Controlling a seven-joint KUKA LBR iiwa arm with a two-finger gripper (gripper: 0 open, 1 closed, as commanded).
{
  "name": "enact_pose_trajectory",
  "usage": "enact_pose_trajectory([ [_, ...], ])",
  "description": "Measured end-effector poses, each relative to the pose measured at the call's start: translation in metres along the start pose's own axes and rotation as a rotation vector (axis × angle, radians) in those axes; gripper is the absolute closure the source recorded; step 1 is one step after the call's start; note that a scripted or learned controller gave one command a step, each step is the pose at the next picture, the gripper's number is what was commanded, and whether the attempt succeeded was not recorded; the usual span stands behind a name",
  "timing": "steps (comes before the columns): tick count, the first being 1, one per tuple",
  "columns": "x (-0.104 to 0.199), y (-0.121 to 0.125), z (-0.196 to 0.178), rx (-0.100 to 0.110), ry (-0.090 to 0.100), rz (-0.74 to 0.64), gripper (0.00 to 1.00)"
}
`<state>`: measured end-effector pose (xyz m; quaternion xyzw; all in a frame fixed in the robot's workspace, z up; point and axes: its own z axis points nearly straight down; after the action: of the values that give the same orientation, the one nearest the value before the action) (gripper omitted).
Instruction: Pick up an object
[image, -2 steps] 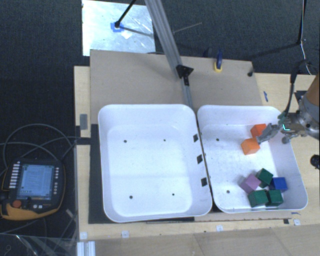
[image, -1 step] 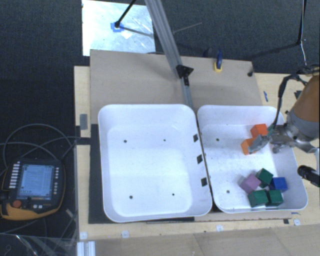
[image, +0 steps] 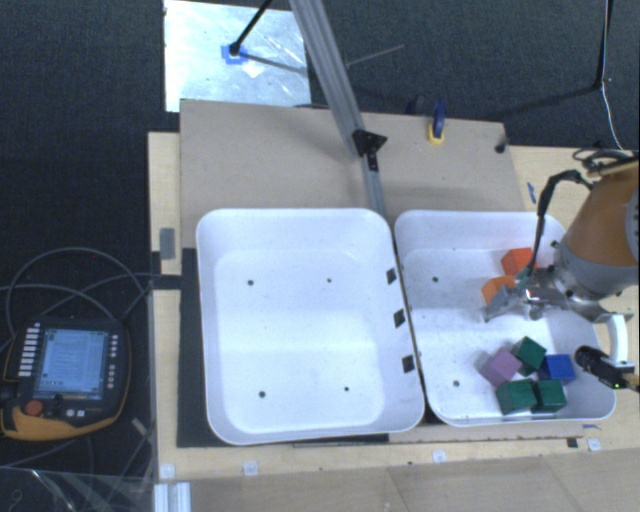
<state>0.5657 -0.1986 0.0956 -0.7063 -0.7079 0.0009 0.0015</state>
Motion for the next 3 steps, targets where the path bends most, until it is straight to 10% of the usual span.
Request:
enact_pose_trajectory([
  [1, -0.001, 0.002, -0.014, -0.008, -0.002, -0.002, 1.00],
  [3, 0.004, 0.011, -0.131, -0.012, -0.004, -0.003, 1.00],
])
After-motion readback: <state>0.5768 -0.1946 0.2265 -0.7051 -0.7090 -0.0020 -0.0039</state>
